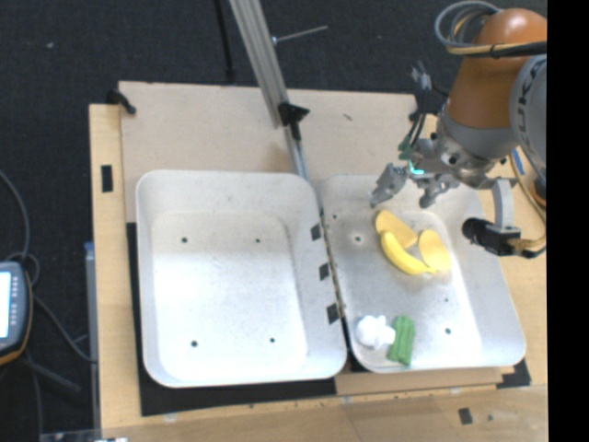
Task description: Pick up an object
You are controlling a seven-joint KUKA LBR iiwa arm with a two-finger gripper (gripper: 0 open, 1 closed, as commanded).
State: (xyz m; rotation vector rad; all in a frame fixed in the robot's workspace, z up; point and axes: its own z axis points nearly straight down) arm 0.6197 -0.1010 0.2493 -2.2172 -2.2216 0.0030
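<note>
The two-finger pincer [409, 188] hangs over the far part of the right-hand shallow white bin [488, 293], its grey fingers spread apart and nothing between them. Just near of it, apart from the fingertips, lies the yellow banana-shaped plastic piece [401, 247] with a rounder yellow lump [434, 249] touching its right side.

By the look of it the approach is in hand: the pincer is poised above the yellow pair but no grasp is made. The next move, I judge, calls for a short shift toward the near side and a descent so the fingers straddle the banana across its narrow width.

Further near, by the bin's front rim, a small white crumpled object [372, 331] sits touching a green block [402, 340]. The left-hand white bin [230, 274] lies well apart. The lump crowding the banana could block one finger; the bin's far wall is close behind.
</note>
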